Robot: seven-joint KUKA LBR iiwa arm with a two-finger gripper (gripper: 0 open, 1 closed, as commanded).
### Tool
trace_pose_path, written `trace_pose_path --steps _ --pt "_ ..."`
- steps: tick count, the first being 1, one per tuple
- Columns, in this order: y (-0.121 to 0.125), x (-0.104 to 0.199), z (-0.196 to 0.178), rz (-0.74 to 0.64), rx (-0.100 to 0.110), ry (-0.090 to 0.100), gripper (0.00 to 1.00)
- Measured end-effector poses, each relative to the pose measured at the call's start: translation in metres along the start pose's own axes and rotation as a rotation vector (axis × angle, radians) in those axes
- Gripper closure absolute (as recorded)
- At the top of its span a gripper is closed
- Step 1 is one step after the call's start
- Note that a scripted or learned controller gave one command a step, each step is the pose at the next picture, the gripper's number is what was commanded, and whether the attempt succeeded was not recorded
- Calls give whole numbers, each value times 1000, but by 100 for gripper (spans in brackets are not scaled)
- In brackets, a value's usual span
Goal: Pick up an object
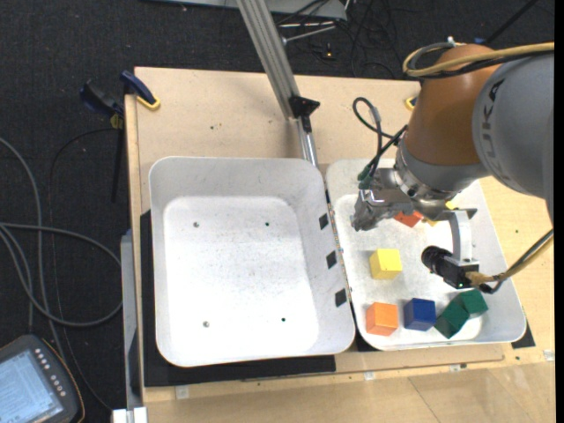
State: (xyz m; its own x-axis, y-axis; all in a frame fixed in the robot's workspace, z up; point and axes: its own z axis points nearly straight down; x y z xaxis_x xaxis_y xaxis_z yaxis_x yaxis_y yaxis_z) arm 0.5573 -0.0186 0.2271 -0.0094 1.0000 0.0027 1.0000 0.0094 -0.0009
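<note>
gripper (368,211) | grip state cannot be told | red block (407,220) half hidden beneath | risk: block knocked aside

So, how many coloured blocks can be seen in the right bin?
5. Yellow block mid-bin; orange block, blue block and green block along the near edge; a red block partly under the arm. The arm may hide more.

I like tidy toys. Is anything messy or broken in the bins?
Nothing looks broken or spilled. The yellow block, orange block, blue block and green block sit loosely in the right bin, the green one turned askew.
</note>
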Motion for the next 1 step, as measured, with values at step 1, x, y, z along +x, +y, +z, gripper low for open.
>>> trace_pose_path --steps 1 --pt "1 47 -7 1 -2 -1 100"
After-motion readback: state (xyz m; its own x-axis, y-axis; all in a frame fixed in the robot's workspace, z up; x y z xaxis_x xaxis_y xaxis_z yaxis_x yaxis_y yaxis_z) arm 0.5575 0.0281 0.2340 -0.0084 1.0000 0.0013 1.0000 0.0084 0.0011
